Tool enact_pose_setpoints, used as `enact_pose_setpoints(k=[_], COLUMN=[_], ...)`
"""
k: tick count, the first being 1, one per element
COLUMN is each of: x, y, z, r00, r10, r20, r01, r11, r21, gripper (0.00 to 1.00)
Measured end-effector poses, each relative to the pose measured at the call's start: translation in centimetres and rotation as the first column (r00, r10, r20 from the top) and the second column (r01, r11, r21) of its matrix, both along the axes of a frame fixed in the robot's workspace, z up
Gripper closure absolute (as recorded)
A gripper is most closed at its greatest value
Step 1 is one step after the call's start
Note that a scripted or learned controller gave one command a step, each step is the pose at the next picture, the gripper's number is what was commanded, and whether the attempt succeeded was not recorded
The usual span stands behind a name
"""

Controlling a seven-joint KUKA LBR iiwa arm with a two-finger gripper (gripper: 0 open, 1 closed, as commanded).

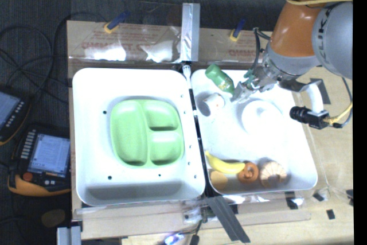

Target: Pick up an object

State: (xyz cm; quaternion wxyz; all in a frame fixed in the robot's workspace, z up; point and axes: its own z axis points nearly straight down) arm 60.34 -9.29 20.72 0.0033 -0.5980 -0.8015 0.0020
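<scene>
- Over the right bin my claw hangs, just beside the green bottle; I cannot tell how it stands at its tip.
- Probably I am placed here because this bottle is my nearest target.
- It lies tilted near the bin's far wall, small and green, beside a white cup.
- A banana rests at the near wall, and a green divided tray fills the left bin.
</scene>
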Motion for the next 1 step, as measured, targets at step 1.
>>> enact_pose_setpoints(k=[1], x=[2.62], y=[2.03], z=[8.02], r00=[0.865], r10=[0.503], r20=[0.005], r01=[-0.503], r11=[0.865], r21=[0.001], gripper=[1.0])
